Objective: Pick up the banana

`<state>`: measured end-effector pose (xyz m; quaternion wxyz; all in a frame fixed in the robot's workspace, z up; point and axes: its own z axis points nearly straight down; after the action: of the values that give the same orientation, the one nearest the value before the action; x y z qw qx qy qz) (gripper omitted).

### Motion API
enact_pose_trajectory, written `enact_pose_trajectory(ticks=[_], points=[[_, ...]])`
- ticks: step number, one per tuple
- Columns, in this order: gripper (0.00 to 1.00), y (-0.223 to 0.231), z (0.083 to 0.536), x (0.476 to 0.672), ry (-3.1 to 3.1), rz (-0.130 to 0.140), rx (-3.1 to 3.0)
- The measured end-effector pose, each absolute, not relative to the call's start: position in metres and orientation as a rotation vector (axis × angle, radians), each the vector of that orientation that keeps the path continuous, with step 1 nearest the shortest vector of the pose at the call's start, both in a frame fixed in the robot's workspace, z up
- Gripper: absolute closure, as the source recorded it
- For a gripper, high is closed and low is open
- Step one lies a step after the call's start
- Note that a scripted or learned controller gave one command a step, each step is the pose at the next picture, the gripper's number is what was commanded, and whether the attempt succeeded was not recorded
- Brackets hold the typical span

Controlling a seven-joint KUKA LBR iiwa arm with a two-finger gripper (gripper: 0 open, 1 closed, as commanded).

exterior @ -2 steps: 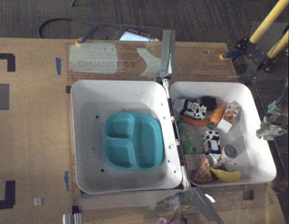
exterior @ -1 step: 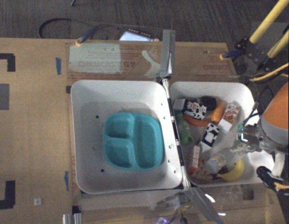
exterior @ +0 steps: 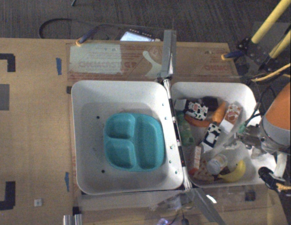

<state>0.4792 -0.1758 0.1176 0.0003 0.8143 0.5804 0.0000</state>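
Observation:
The yellow banana (exterior: 236, 171) lies in the front right corner of the right bin (exterior: 249, 95), curved, with its dark tip toward the bin's middle. A clear plastic bottle (exterior: 216, 163) rests against its left side. My gripper (exterior: 242, 138) hangs over the right side of this bin, a little behind the banana and apart from it. The grey arm with its orange band (exterior: 280, 115) reaches in from the right edge.
The right bin also holds two cow-patterned boxes (exterior: 197, 109) (exterior: 211, 134), an orange carrot-like piece (exterior: 220, 111), a small carton (exterior: 233, 113), a green bottle (exterior: 186, 133) and a slim box (exterior: 197, 157). A teal divided tray (exterior: 134, 141) sits in the left bin (exterior: 84, 125).

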Motion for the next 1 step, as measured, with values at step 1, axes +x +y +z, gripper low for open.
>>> enact_pose_trajectory(ticks=[1], points=[[0.00, -0.1999, 0.0881, 0.4825, 2.150, 0.016, 2.303]])
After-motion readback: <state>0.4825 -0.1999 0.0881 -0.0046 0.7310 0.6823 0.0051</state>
